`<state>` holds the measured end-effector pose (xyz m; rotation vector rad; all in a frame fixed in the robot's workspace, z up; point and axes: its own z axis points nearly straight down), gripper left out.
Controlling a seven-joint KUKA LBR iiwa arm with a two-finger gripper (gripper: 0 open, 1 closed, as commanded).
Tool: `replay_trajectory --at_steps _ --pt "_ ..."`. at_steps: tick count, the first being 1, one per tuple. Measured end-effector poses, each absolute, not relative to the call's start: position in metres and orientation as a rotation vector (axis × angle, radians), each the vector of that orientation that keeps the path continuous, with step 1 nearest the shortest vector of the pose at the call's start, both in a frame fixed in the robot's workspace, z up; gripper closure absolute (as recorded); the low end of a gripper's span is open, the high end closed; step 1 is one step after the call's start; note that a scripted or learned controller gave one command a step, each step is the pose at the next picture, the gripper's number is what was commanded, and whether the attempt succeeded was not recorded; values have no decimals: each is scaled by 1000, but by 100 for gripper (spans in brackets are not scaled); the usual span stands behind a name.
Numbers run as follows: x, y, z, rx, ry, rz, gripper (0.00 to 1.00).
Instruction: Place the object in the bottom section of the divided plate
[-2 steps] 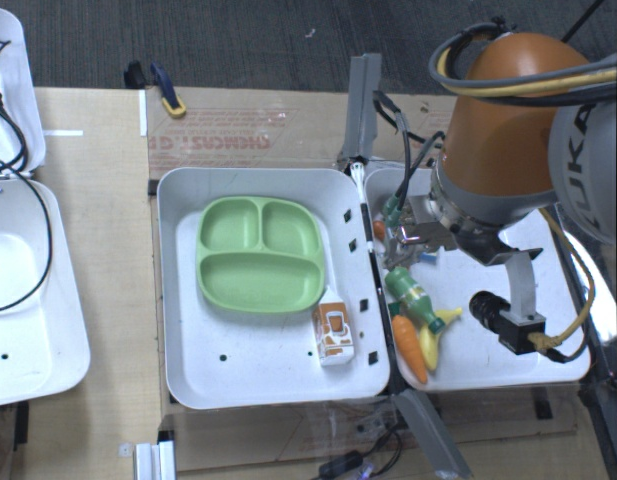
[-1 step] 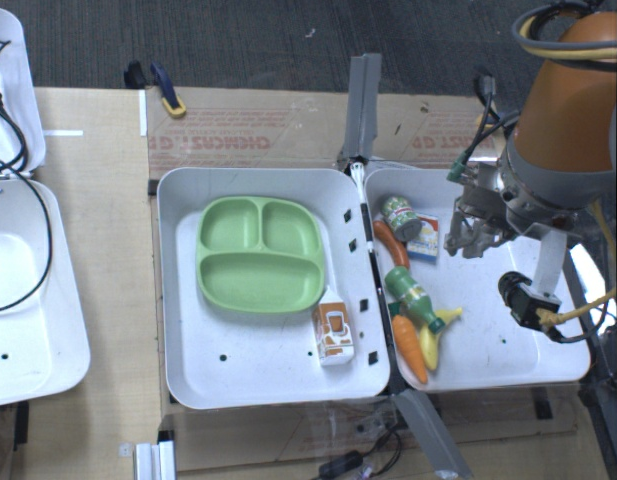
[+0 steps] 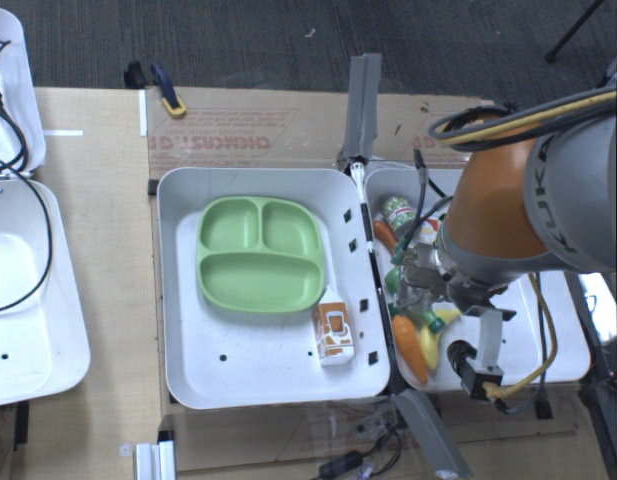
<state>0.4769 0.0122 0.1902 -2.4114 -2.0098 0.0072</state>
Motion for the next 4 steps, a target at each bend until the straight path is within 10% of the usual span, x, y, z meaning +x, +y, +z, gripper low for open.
replay_trajectory --at_steps 1,4 --pt "478 108 231 -2208 -2235 5 100" --pt "480 104 255 -2208 -2234 23 100"
